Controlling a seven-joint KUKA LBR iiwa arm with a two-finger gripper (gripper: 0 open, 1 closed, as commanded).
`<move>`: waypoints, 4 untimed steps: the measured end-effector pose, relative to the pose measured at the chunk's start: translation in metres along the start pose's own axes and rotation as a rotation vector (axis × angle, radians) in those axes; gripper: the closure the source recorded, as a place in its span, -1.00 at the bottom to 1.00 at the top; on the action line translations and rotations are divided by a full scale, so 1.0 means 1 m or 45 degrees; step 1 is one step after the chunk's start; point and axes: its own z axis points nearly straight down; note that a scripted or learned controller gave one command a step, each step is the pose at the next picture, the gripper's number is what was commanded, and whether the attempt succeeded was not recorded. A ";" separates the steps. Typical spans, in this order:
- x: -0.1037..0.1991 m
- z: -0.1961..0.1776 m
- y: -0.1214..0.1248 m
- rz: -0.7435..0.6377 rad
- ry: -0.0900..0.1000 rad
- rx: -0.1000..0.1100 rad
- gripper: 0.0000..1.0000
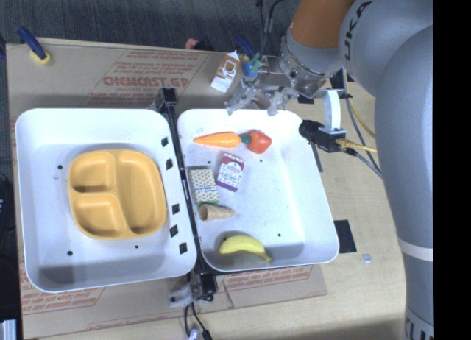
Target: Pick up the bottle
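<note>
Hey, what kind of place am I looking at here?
Probably a robot lab bench for grasping tests: a big grey arm reaches over two white bins, one holding toy food like a banana, on cardboard.

**Arm appearance**

The arm [397, 59] was smooth grey with dark lettering and an orange band [327, 0] above the wrist. Black cables ran along it. The gripper [257, 101] was bare metal, with a white-and-black fitting on its right.
</note>
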 end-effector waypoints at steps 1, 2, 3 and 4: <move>0.001 -0.010 0.000 -0.006 0.000 0.003 1.00; 0.049 0.047 -0.089 0.005 0.001 0.003 1.00; 0.076 0.084 -0.162 -0.050 0.001 0.003 1.00; 0.126 0.084 -0.167 -0.269 0.002 0.002 1.00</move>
